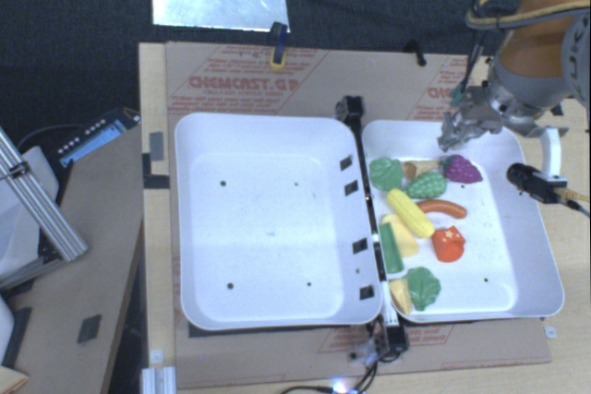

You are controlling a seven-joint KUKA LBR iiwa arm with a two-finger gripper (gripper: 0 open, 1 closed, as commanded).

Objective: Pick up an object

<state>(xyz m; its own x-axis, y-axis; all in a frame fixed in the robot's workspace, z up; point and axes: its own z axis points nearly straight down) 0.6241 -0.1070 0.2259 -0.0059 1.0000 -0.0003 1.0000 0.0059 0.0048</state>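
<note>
Gripper poised just above and left of purple plastic grape bunch, nothing between its tips; open or shut: cannot tell. Grapes at far end of right white bin, toy vegetables nearer. Pick not yet made; descent, grasp and lift remaining.

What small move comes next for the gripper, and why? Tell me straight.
Probably a short descent toward the purple grapes. The gripper hangs at the far side of the right bin, just above and beside them, and nothing shows between its fingers, so the pick is not yet made.
</note>
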